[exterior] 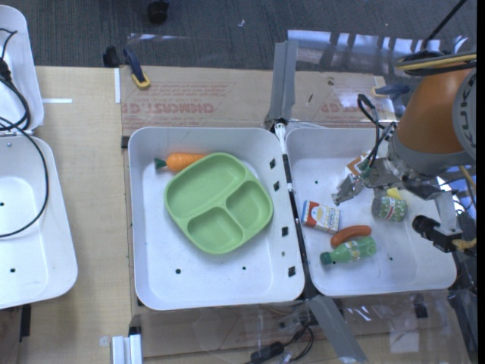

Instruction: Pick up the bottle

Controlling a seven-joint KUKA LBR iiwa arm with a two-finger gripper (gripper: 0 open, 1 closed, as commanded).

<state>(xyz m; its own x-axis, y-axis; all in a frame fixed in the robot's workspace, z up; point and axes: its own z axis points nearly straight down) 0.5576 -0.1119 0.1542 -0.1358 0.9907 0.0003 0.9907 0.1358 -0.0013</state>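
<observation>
Camera view, read from left to right, with the right bin (pixel 424 279) as the landmark throughout. Well to the left of it, in the neighbouring left bin (pixel 151 264), a green divided plate (pixel 220 202) is lying flat, with a toy carrot (pixel 182 161) touching its upper left edge. Inside the right bin, near its left wall, a small juice carton (pixel 321 216) is lying on its side. Just below and right of the carton, a toy sausage (pixel 351 235) is resting directly above the bottle (pixel 349 251). The bottle is lying on its side in the lower middle of the right bin; it is green, with a darker cap pointing left and a pale label around its body. A small jar (pixel 389 207) with a yellowish lid is lying further right. The tool (pixel 350 189) is hanging over the upper middle of the right bin, above the carton and apart from the bottle; whether it is released or clenched cannot be told. Judged from this, the pick is not yet begun: approach, grasp and lift are all remaining.
</observation>
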